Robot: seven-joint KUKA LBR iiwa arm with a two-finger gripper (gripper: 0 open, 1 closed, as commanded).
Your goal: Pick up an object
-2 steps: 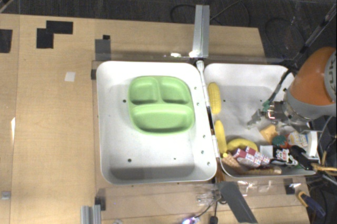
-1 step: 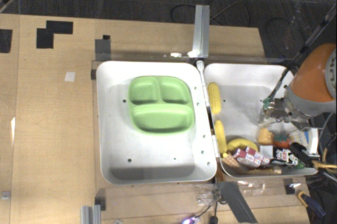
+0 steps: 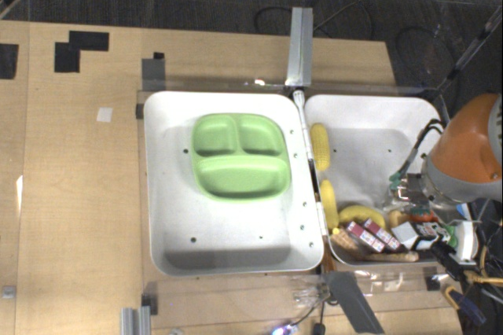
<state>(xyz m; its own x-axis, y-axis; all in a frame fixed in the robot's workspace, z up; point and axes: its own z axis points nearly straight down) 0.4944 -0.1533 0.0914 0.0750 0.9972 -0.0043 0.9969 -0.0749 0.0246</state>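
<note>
Two white bins sit on the surface: left bin (image 3: 157,192) holds a green divided tray (image 3: 238,155); right bin (image 3: 369,117) holds corn cobs (image 3: 320,146), banana (image 3: 360,213), small boxes (image 3: 369,235) beneath the hand (image 3: 409,204), finger state indeterminate.

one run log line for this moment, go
arm: over right white bin | gripper: low by yellow banana | green divided plastic tray: left white bin

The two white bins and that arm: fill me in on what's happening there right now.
A grey arm with an orange band reaches from the right into the right bin, its gripper low over a pile at the near edge: a banana, small boxes, and two corn cobs along the divider. Nothing visibly held yet. The left bin holds a green divided tray.
</note>
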